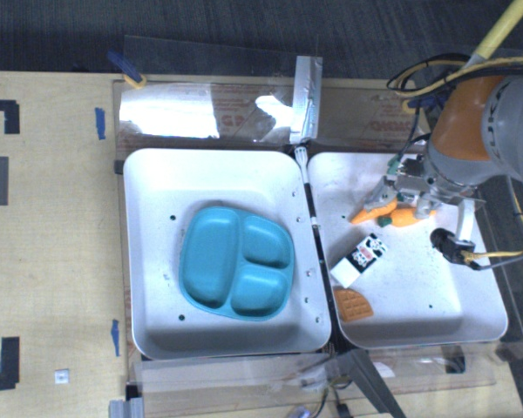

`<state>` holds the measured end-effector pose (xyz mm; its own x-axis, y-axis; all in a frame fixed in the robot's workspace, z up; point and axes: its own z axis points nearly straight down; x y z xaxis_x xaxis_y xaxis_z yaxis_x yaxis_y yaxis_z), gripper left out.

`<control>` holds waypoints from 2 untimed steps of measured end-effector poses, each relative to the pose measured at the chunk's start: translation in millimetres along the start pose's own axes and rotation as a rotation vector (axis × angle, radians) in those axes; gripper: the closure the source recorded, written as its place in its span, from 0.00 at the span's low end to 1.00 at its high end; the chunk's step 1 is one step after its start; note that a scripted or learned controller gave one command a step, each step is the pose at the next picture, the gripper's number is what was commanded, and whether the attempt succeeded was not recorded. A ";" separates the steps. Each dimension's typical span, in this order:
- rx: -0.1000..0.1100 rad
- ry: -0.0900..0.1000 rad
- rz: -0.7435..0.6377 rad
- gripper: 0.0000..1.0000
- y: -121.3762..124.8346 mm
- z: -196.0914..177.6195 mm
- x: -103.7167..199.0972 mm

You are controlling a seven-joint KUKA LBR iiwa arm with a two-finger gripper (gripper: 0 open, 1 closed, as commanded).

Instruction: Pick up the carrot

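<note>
You can see the carrot (385, 213) lying in the right bin (479, 316), near its far side, its pointed end aimed toward the divider between the bins. The gripper (409, 195) sits right at the carrot's thick end, but you cannot tell whether it grips the carrot. Nearer the divider lie a black-and-white box (360, 259) and a brown cookie-like piece (353, 304). The left bin (148, 233) holds a blue divided plate (237, 262).

Carrot (385, 214): right end hidden under gripper (407, 200); arm (492, 129): cut off by right edge
</note>
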<state>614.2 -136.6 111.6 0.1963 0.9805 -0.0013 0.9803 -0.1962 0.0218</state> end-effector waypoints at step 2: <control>-0.024 -0.001 0.082 1.00 21.3 -4.1 -3.2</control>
<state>634.4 -144.0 116.2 0.2755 0.9613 0.0004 0.9603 -0.2752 0.0462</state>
